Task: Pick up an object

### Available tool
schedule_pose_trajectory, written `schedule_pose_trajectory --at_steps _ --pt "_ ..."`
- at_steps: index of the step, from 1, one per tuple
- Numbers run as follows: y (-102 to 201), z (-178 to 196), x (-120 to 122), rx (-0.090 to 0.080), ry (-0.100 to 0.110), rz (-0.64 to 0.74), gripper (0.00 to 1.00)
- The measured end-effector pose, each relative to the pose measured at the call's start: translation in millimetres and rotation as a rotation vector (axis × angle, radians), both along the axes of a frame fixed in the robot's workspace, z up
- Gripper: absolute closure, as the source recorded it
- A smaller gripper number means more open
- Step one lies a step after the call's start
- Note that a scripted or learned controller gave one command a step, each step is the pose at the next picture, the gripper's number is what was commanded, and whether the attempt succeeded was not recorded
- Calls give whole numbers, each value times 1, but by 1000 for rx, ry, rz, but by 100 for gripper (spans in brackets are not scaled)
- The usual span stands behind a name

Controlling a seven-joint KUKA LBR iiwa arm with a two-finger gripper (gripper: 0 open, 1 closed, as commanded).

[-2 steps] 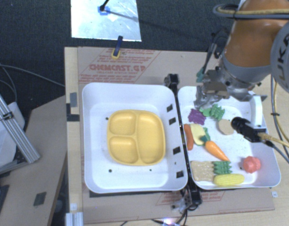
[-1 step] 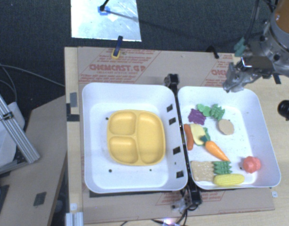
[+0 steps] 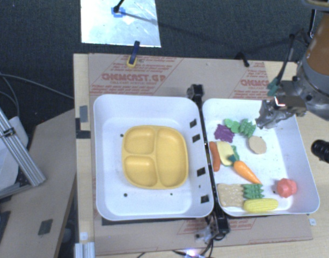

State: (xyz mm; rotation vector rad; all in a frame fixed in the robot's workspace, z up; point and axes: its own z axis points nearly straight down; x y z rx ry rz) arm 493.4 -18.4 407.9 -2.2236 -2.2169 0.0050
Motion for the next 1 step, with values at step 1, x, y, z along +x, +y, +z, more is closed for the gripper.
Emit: schedule_pose_trajectory --at_steps 1 --pt "47 92 -7 3 -16 12 100"
